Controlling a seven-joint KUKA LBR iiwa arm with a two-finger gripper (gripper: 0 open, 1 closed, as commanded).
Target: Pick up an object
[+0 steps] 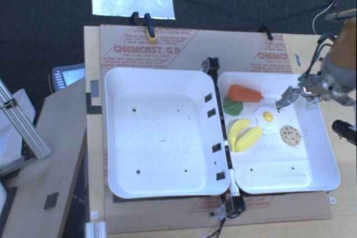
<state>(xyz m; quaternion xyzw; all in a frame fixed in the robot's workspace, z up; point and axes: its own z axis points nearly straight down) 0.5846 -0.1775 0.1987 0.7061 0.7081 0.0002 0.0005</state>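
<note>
1. The surface (184, 44) carries two white bins; the right bin (321, 173) holds the toys.
2. The gripper (284, 100) hangs over that bin's far right part, fingers parted, grasping nothing.
3. The carrot (244, 93) lies near the far edge, long axis left-right, green top toward the divider.
4. The banana (244, 135) slants beside the divider.
5. The fried egg (266, 118) sits mid-bin.
6. The cookie (290, 135) lies right of it.

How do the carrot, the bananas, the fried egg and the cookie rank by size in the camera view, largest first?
1. Bananas
2. Carrot
3. Fried egg
4. Cookie

Bananas and carrot look close, so their order is unsure.
</note>
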